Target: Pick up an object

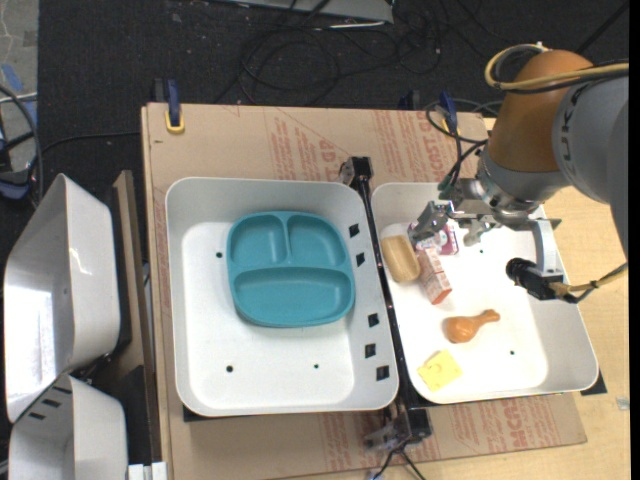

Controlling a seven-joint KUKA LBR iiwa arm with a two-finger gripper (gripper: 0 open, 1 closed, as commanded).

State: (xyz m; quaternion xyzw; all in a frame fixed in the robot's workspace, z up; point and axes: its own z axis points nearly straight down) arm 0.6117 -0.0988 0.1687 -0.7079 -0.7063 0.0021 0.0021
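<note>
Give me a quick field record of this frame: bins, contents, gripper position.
left bin: holds a teal divided tray
right bin: holds a bread roll, a pink-and-white carton, an orange drumstick toy, a yellow piece
gripper: over the right bin's upper left, just above the carton's top end
fingers: open or shut cannot be told
held object: none visibly between the fingers
</note>
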